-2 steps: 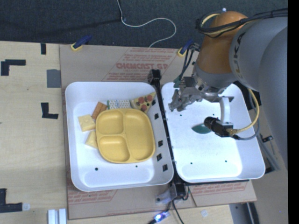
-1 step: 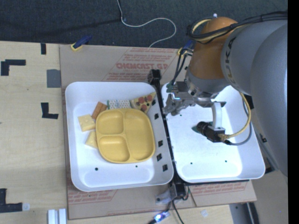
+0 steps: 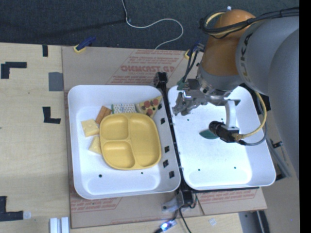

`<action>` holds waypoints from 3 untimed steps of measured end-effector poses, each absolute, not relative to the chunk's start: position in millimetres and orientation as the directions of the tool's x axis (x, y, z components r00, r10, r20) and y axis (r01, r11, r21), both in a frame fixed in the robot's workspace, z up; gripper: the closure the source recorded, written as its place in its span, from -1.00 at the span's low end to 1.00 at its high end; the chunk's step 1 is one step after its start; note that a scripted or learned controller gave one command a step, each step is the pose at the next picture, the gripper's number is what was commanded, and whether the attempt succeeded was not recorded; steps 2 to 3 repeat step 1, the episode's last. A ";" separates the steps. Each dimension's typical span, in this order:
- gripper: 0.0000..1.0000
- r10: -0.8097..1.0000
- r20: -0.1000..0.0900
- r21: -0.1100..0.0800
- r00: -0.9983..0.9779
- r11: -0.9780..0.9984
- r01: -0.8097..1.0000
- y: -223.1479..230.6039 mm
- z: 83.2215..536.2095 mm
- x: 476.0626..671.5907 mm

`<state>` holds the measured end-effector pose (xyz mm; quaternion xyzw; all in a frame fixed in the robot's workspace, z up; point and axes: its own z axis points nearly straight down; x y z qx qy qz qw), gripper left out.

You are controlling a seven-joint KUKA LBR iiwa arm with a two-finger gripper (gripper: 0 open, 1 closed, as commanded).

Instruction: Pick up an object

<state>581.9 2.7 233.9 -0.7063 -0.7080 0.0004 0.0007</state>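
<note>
Left bin [image 3: 80, 178] carries yellow divided plate [image 3: 130, 141], cracker-like tiles [image 3: 90, 127] and pizza-slice toy [image 3: 149, 106] crowded along its far edge, likely dumped as pick targets. Right bin [image 3: 252, 176] holds small teal object [image 3: 209, 133], partly hidden by wrist hardware. Gripper [image 3: 182, 106] hangs over divider; we cannot tell its opening, and we see nothing held.
</note>
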 end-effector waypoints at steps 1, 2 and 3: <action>1.00 1.000 -0.001 -0.002 -0.001 0.001 1.000 12.3 229.0 581.1; 1.00 1.000 -0.001 -0.002 -0.001 0.001 1.000 12.3 229.0 581.1; 1.00 1.000 -0.001 -0.002 -0.001 0.001 1.000 12.3 229.0 581.1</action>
